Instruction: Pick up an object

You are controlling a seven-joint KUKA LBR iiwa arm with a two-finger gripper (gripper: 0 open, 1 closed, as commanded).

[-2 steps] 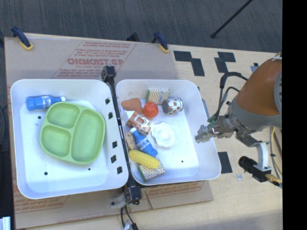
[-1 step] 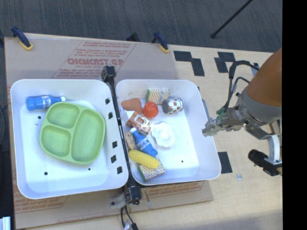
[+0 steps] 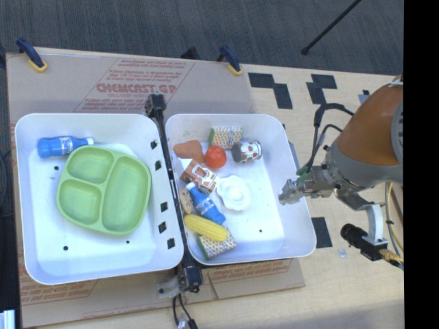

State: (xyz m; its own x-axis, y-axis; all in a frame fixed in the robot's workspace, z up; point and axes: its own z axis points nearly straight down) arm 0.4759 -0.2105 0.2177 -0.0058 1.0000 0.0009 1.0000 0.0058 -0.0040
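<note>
Your two-finger gripper sits over the right white bin's right rim, grip state unreadable (nothing visibly held), so watch it clipping that wall reaching for the yellow plastic corn cob lying front-left, crowded by toys.

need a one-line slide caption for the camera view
KUKA arm's gripper hovers at the right bin's right rim, toy food heaped inside; the left bin holds a green divided plate and blue bottle.
</note>
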